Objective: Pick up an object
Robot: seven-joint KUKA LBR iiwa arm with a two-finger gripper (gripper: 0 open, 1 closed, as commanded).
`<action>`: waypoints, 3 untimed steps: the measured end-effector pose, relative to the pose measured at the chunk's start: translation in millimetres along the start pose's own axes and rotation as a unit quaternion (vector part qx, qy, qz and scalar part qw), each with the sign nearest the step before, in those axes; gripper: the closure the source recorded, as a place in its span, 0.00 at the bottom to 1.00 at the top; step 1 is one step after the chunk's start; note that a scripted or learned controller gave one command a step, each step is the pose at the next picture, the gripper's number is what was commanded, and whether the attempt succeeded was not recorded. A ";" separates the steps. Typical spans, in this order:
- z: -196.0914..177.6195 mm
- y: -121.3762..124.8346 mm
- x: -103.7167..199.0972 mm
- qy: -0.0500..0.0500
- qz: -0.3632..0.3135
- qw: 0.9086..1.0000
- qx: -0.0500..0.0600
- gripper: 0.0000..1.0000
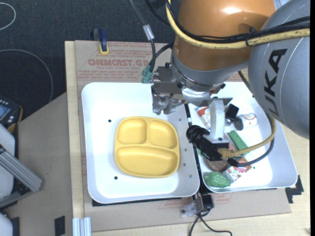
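My gripper (164, 103) hangs over the far right part of the left bin (96, 132), just above the far edge of a yellow divided plate (146, 146). The plate lies flat in the middle of that bin. The right bin (280, 166) holds several small things: a green bumpy object (217, 180) at its near left, a green bar (238, 139), a black piece (231, 111) and a white and red packet (204, 114). The arm hides much of the right bin. Nothing shows held in the gripper.
The grey and orange arm (231, 28) fills the upper right and overhangs the ridge between the bins. Both bins rest on a brown cardboard sheet (118, 58). A blue and yellow clamp (103, 41) sits at its far edge.
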State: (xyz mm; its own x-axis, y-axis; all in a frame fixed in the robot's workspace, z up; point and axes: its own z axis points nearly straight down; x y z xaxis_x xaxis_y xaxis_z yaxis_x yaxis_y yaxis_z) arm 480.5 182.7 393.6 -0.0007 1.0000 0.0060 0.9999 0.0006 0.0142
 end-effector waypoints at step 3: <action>78.7 13.4 -23.4 -0.003 0.000 1.000 0.009 1.00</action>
State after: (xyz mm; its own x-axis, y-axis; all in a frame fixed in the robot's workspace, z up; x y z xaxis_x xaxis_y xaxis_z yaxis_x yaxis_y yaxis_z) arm 495.0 159.7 315.0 -0.0016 1.0000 -0.0004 1.0000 0.0016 -0.0044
